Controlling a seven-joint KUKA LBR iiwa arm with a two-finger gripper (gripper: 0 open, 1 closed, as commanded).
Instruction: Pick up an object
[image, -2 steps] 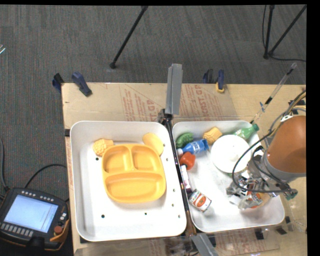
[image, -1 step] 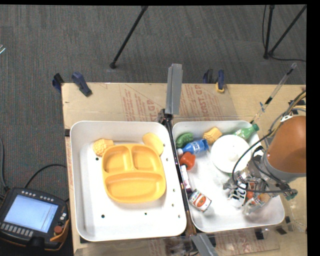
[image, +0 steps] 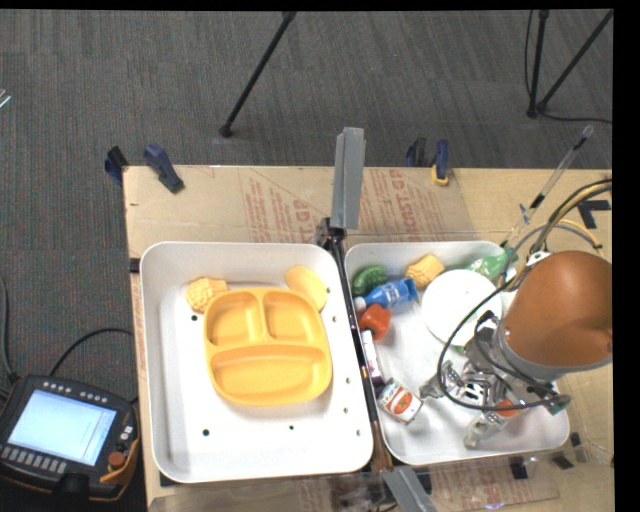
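My gripper (image: 478, 398) is low in the near right part of the right bin (image: 432, 452), under the arm's orange band (image: 557, 308). Its metal parts sit just right of a small red-and-white container (image: 399, 401) that lies on the bin floor. A white round plate (image: 458, 303) lies behind the gripper, partly hidden by the arm. Further left in this bin are a red object (image: 375, 320), a blue bottle (image: 391, 293), a green object (image: 369, 277) and a yellow corn-like piece (image: 425, 268). I see nothing held in the gripper.
The left bin (image: 170, 400) holds a yellow divided plate (image: 266, 345) with two yellow pieces (image: 205, 293) (image: 307, 284) at its far corners. A dark marker (image: 369, 358) lies along the right bin's left wall. A green item (image: 492, 264) sits at the far right. Cables loop beside the arm.
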